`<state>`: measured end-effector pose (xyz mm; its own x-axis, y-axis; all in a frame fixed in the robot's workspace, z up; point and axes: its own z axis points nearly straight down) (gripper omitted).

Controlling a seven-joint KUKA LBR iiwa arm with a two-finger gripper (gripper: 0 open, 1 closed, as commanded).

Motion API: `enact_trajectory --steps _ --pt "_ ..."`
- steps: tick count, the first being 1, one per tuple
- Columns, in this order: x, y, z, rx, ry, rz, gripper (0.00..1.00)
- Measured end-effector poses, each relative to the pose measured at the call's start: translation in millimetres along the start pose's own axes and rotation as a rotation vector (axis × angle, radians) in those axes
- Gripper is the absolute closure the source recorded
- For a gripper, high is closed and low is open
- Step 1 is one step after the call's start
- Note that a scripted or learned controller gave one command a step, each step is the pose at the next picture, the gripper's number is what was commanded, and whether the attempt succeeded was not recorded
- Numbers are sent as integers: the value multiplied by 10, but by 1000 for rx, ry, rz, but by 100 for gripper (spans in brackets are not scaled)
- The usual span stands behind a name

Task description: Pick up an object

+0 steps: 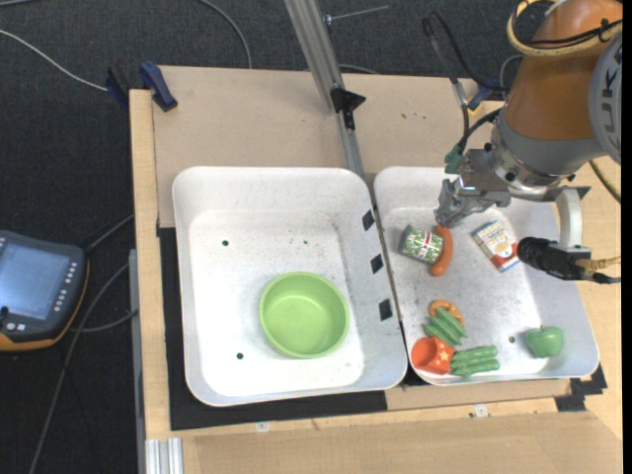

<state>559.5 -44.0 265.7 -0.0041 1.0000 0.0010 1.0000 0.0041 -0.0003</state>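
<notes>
You are looking down on a tan table (257, 107) carrying 2 shallow white bins side by side. The left bin (212, 205) holds 1 thing, a lime-green bowl (303, 313) sitting upright toward its near side. The right bin (568, 324) holds everything else.

The arm (563, 67) comes in from your right, its orange band high at the top corner, and reaches down over the far part of the right bin. The gripper (452, 208) hangs just above the bin floor at its far left, close beside a small green-labelled can. You cannot tell from this angle how the gripper is set, and nothing is visibly pinched in it.

That green-labelled can (423, 244) lies on its side, touching an orange carrot-shaped piece (443, 252) on its right. A small white carton with red and blue print (494, 243) lies tilted just to the right of them. Along the near edge you have a red-orange cup (431, 355), a green bean pod (475, 361) beside it, and a green-and-orange piece (445, 320) just behind those. A green pepper-like toy (543, 341) sits apart near the near right corner.
</notes>
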Motion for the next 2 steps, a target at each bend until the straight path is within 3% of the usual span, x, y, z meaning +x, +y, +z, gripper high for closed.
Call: enact_trajectory --steps 2 --pt "997 383 179 1 0 0 100"
